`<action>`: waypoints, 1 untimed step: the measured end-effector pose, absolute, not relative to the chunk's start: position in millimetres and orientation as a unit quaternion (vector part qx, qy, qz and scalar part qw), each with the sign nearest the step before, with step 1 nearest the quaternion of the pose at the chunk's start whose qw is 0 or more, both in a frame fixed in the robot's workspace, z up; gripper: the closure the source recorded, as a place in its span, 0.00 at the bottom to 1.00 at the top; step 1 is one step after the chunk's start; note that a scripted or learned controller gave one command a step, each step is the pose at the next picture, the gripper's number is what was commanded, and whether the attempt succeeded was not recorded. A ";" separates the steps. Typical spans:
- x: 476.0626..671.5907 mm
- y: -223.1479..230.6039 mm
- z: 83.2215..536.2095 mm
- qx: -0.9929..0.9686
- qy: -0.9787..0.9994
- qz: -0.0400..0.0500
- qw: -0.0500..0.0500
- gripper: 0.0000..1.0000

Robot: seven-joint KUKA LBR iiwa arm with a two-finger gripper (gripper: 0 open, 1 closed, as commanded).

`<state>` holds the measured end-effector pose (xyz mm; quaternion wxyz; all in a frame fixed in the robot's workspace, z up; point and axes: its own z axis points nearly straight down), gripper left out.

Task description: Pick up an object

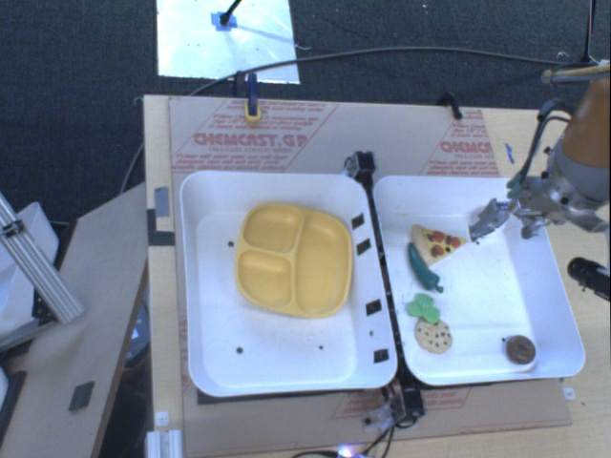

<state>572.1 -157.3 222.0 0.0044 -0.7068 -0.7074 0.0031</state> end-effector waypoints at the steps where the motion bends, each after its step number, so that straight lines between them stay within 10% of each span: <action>1: 574.7 -157.0 228.6 -0.706 -0.708 0.000 0.000 0.00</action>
